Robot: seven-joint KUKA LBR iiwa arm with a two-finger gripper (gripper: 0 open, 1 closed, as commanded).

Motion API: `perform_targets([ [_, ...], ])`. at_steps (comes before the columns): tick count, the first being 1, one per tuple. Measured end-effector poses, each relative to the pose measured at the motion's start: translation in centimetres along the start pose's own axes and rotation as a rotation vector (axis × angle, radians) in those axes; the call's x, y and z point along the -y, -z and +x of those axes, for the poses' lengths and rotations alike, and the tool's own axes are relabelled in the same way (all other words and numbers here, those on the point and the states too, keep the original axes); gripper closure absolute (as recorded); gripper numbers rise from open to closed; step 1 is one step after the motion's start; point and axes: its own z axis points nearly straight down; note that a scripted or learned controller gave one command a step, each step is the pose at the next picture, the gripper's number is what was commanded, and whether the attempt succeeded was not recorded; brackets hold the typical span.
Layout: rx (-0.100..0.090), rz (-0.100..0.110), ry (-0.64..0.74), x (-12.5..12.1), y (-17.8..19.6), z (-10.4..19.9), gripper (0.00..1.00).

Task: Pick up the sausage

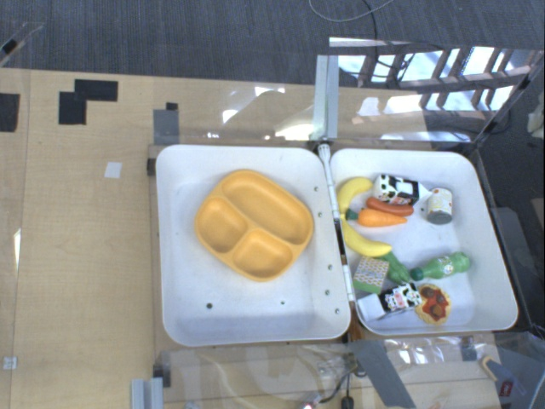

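The sausage (391, 204) is a short reddish-brown piece lying near the back of the right bin (477, 186). It rests against an orange carrot (382, 219) just in front of it and a black-and-white cow-patterned carton (397, 189) behind it. A yellow banana (354, 220) curves along their left side.
The right bin also holds a small grey-white can (438, 205), a green bottle (441, 266), a patterned square packet (370, 271), a second cow-patterned item (398, 298) and a red pizza-like piece (433, 303). A yellow divided plate (254, 224) lies in the left bin (183, 305).
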Motion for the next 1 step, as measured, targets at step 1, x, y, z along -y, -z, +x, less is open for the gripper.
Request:
perform_targets([
  [1, -0.033, -0.015, 0.235, -1.23, -18.08, 4.52, 1.00],
])
